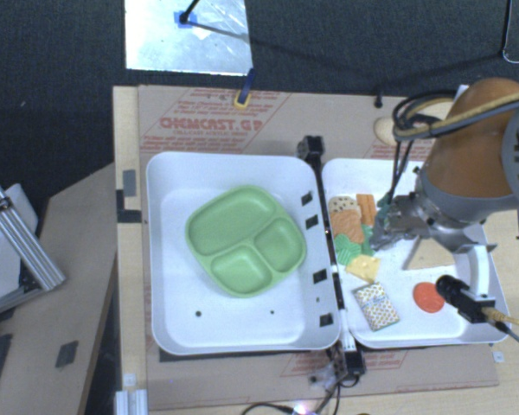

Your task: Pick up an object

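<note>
Grey arm low over right bin [480, 331] | hand [382, 232] seemingly beside toys [349, 232]

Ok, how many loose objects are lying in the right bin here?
6, mostly along the right bin's left side: cracker, orange ridged piece, green piece, yellow piece, patterned packet, and a red disc further right. The gripper and arm may hide more.
</note>
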Controlling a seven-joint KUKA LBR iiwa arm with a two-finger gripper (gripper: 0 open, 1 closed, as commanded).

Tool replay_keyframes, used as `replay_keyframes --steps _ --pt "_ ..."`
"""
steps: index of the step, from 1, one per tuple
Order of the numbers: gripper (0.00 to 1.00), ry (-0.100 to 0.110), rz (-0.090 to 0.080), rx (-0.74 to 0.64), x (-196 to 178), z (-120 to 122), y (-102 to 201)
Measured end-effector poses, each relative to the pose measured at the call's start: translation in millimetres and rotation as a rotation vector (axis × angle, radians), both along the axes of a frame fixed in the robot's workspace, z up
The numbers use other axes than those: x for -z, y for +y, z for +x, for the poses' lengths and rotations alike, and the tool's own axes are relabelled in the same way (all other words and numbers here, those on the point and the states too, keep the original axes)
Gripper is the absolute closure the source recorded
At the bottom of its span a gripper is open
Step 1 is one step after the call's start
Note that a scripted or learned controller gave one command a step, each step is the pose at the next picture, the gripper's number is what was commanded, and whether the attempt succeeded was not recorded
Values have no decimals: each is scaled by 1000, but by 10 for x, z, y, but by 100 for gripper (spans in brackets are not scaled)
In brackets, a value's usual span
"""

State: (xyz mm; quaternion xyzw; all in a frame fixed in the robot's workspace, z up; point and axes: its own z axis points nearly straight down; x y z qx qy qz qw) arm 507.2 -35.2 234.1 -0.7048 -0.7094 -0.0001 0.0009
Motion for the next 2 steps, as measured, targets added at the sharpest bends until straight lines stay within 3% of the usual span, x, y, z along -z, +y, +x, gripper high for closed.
replay_keyframes --steps 1,2 --pt "100 0 -1 6 188 79 -61" --pt "100 -1 -1 5 153 4 -104"
